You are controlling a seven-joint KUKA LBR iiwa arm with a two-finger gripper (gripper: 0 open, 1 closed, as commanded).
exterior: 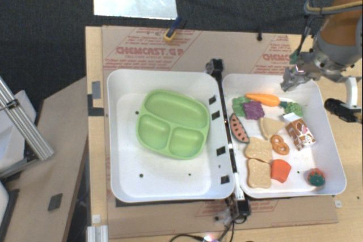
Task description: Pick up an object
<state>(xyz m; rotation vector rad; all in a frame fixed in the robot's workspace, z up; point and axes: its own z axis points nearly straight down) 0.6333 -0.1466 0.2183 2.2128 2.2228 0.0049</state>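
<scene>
A grey-and-orange arm reached in from the right as its gripper hung above the far edge of the right-hand bin, with nothing seen in the jaws; whether they stood open or closed could not be told from the blurred tip. Below and just left of them lay a toy carrot, the nearest candidate for a pick, stretched crosswise near the bin's far wall with a purple leafy piece touching its near side and a green one at its tip. The carrot looked like light, stiff moulded plastic, smooth and probably slippery, best pinched across its thicker middle so it would not roll or squirt out. Other play food crowded the same bin: a watermelon slice, a pretzel, two bread slices and an orange block. The left-hand bin on the counter held a green divided tray.
</scene>
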